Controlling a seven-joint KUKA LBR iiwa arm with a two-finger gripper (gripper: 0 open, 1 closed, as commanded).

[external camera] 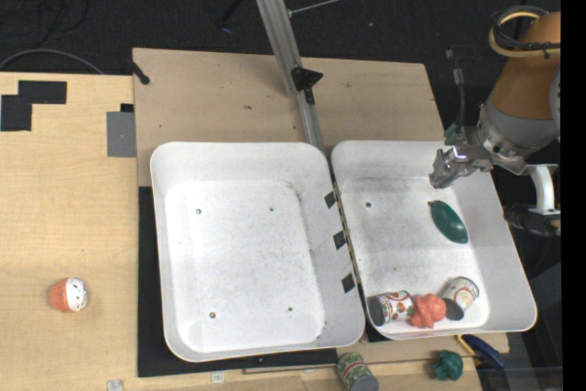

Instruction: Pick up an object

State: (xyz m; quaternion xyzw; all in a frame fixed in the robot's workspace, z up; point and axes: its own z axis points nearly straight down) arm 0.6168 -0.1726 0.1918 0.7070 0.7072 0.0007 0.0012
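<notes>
**Inspector:** Bench surface is light wood on a dark floor, bearing two shallow white bins, with a metal rail running down to the seam between them. Start at the tool.

**Assistant:** The gripper point(447, 171) hangs over the upper right part of the right bin point(394, 188), at the end of the arm point(524, 101). Whether it is apart or together, I cannot tell at this angle. Nothing is visible in it.

**Inspector:** Nearest candidate?

**Assistant:** A dark green object point(450, 222) lies on the bin floor just below the gripper, apart from it. Further down, along the bin's near wall, sit a small printed can point(394, 307), a red-orange toy point(427, 310) and a second can point(460, 296), bunched close together.

**Inspector:** And beyond that bin?

**Assistant:** The left bin point(238, 252) holds no loose items that I can make out. Outside the bins, a green lump point(448, 365) and another can point(352, 371) rest at the front edge, and an orange and white ball point(69, 295) lies on the wooden table at far left.

**Inspector:** Progress?

**Assistant:** In my judgement, nothing is picked yet. Descent, closing on an item, and the lift all remain.
</notes>
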